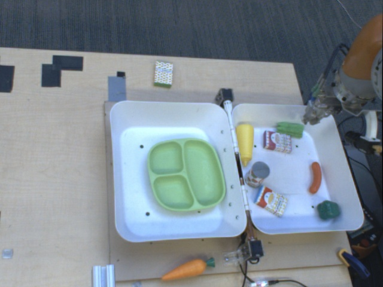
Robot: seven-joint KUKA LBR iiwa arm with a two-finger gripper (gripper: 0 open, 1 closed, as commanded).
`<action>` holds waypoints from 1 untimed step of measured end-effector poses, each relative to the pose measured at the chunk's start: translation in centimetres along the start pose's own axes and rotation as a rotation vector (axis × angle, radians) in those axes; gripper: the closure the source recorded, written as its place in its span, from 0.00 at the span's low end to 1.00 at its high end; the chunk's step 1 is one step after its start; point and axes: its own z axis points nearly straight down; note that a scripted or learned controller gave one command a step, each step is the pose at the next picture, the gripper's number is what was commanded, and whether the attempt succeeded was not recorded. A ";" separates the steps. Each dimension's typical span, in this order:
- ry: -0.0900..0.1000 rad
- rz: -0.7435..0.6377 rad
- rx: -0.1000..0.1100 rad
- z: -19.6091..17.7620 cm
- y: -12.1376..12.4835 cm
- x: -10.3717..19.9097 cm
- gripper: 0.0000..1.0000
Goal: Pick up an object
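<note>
Seemingly nothing is being lifted yet: the right bin [353,211] is carrying every candidate, with the yellow bottle [244,139] lying along its left wall and the green block [290,129] just beside the gripper [312,116], which is hovering at the far rim.

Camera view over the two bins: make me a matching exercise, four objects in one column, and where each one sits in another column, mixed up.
Objects:
1. green divided plate
2. yellow bottle
3. carrot
4. orange sausage

Places:
A. on the bench in front of the bins
B. in the left bin
C. right bin, toward its right side
D. right bin, against its left wall

Pairs: 1-B, 2-D, 3-A, 4-C
</note>
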 end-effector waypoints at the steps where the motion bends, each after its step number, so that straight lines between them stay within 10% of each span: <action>1: 0.001 -0.002 0.001 0.1 0.0 0.1 0.00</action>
